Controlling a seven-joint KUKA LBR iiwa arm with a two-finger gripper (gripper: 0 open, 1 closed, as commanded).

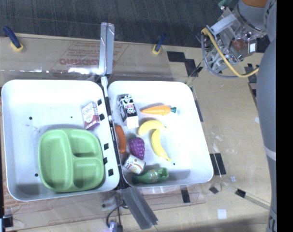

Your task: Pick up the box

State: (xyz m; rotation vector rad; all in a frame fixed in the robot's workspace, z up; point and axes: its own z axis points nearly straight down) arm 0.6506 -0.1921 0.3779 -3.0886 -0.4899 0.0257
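In the left bin (11, 129), the box (91, 115), small and red and white, lay near the divider just above the green sectioned plate (71, 159); its print was too small to read. The right bin (197, 129) held a black-and-white carton (127, 107), a carrot (157, 110), two bananas (156, 135) and other toy food. The pincer (219, 52) hung over the surface beyond that bin's far right corner, well apart from the box; whether it stood open or closed could not be told. The approach seemed not yet begun: next it needed to cross left and descend over the box.
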